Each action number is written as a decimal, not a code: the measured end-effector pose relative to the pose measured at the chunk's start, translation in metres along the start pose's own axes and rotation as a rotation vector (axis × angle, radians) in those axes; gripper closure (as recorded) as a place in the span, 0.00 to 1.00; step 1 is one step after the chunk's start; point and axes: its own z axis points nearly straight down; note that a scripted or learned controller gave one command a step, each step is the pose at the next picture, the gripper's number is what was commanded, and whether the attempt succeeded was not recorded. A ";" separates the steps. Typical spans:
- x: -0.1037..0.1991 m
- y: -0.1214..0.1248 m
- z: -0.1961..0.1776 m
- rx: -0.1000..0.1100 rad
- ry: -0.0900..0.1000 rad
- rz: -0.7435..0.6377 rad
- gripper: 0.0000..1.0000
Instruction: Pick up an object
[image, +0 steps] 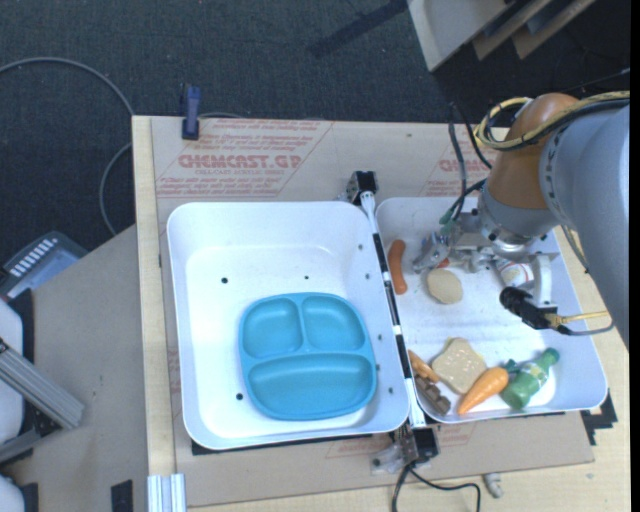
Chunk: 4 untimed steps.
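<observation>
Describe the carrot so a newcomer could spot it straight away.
Look in the right-hand white bin, at the corner nearest the camera. There the carrot lies slanted between a tan slice of bread and a green bottle. It alone is bright orange and tapers to a point.

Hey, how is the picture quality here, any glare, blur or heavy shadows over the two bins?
Camera view: lighting is even and soft; the blue three-compartment plate reads sharp, with mild glare on the left white bin. The grey arm with the orange band looks slightly soft and shades the right white bin near the pale round food piece.
</observation>
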 end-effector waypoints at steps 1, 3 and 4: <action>0.000 0.001 -0.010 -0.002 -0.001 -0.001 1.00; 0.023 -0.043 0.001 0.001 0.001 0.001 0.00; 0.023 -0.043 -0.010 -0.001 0.000 0.000 1.00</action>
